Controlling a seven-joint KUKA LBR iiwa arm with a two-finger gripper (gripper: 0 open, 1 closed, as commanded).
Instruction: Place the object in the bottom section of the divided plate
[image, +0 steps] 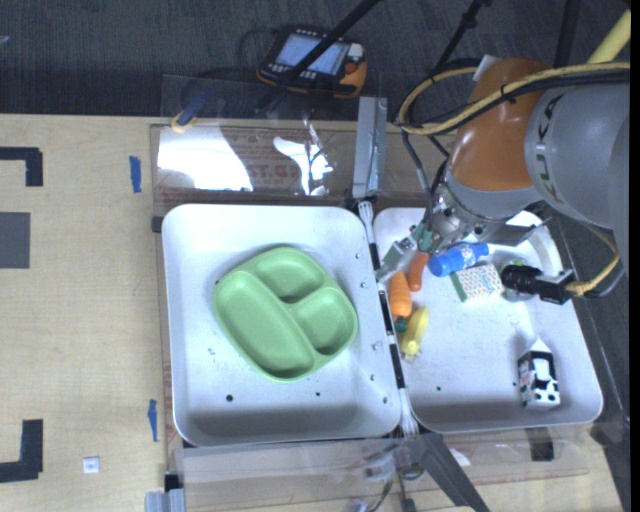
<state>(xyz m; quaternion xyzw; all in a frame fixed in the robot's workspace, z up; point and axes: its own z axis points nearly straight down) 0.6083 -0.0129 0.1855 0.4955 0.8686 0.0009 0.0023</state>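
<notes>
Gripper over right bin; target plate in left bin.

My two-finger gripper hangs at the right white bin's upper-left corner; finger opening: cannot tell, nothing seen held. The orange carrot-shaped toy lies just at 7 o'clock, long axis 12-to-6. The green divided plastic plate sits well off toward 8 o'clock.

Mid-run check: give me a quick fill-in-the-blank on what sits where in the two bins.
The divided plate is coloured ____.
It lies in the ____ bin.
The carrot lies in the ____ bin.
The gripper hangs over the ____ bin.
Answers: green; left; right; right
</notes>
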